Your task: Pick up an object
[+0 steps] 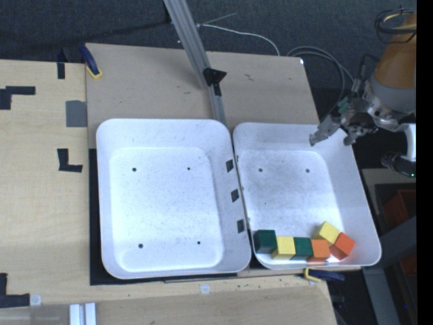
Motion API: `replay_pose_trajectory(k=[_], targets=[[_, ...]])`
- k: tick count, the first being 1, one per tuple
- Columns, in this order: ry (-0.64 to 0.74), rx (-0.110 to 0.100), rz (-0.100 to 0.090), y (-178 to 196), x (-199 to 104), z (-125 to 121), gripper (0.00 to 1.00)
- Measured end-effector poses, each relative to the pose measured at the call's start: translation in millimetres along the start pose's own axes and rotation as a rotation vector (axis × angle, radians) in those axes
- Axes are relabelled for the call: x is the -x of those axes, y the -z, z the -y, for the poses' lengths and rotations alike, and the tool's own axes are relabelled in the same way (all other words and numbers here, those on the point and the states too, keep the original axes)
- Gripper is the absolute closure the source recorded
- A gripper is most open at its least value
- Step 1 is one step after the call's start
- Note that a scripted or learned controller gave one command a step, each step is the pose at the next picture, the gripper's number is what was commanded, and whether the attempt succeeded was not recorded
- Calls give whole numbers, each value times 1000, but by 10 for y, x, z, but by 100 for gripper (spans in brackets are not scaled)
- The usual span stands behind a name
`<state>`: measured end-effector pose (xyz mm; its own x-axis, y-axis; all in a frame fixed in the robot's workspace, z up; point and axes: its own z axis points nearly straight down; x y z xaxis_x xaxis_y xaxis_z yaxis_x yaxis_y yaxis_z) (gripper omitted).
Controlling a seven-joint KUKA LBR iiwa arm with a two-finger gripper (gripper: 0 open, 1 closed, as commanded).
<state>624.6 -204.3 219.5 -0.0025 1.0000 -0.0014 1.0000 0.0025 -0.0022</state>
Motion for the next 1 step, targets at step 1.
replay_pose_trajectory(k=[1], targets=[[1, 12, 2, 804, 49, -383, 0]])
